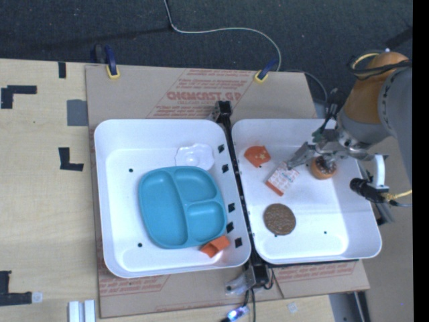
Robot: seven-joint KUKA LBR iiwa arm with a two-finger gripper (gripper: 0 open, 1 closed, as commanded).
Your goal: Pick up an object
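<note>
Robot arm reaching into the right bin [335,243], its fingers [310,154] spread open and empty just above the small red-and-white packet [282,180], apparently in the approach step; next it likely must lower and close on that packet.

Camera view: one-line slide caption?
KUKA arm's gripper over the right bin beside a small packet and brown disc; blue divided plate in left bin.

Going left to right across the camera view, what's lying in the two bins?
Blue divided plate → orange piece by the left bin's near edge → orange lump → brown round disc → small brown object.
</note>
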